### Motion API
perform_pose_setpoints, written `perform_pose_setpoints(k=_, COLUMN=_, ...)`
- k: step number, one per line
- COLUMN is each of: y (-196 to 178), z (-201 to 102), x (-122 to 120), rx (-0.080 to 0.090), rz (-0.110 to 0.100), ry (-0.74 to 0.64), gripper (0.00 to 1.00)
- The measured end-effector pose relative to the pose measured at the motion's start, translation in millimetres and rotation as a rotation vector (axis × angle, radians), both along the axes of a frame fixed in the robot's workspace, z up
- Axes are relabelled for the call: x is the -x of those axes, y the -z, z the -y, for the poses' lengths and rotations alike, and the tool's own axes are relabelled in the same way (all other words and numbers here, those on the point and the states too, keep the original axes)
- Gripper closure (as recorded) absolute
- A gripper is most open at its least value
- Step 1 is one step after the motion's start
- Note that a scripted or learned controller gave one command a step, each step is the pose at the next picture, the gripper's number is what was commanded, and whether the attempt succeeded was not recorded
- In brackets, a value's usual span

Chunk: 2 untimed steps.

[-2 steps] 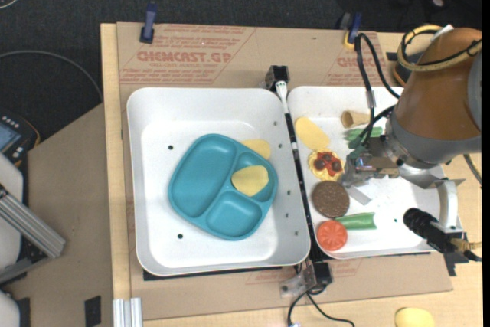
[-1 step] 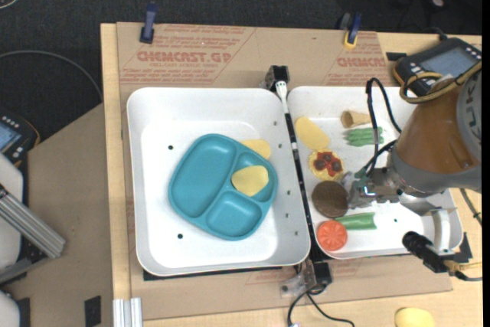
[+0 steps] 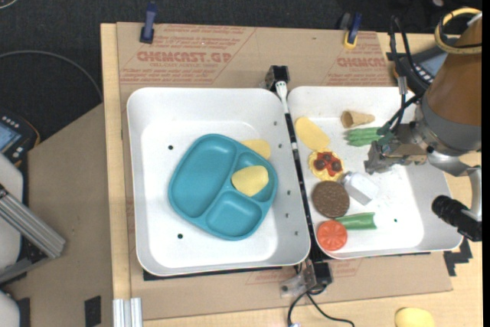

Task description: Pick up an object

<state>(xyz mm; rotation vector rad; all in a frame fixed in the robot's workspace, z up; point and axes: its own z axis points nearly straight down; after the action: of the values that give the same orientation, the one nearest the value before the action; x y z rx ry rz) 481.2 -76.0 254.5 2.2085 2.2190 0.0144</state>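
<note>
Camera view, from above the bench: the gripper (image 3: 377, 157) is hanging low in the right bin (image 3: 406, 237), just over a pale grey-white block (image 3: 358, 186) that is lying near the bin's middle, and nothing is showing between the fingers; how far apart they are standing cannot be told from this angle. The block is looking like the likeliest pick, since it is sitting just below and left of the gripper. To do this well, the arm is needing to centre over the block and come straight down, keeping clear of the brown disc (image 3: 331, 198) touching or nearly touching the block's left side and the green stick (image 3: 357, 221) just below it. A crowded grasp is risking a nudge rather than a lift.

Around these, the right bin is holding a yellow piece (image 3: 311, 133), a small pizza slice (image 3: 327, 162), a cone (image 3: 357, 118), a green leafy item (image 3: 363, 136) beside the gripper and a tomato (image 3: 332, 235) at the near edge. The left bin (image 3: 153, 226) is carrying a teal tray (image 3: 207, 188), tilted, with a yellow lump (image 3: 250, 179) in one compartment and another yellow piece (image 3: 259, 148) peeking from behind its rim
</note>
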Motion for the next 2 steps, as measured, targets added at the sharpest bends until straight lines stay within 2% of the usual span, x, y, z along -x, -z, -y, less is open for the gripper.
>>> perform_pose_setpoints(k=1, y=73.0, z=1.7, x=-107.6, rx=0.001, rz=-0.008, ry=0.001, gripper=1.0)
perform_pose_setpoints(k=2, y=175.7, z=50.5, x=-114.1, rx=-0.001, rz=-0.021, ry=0.009, gripper=1.0)
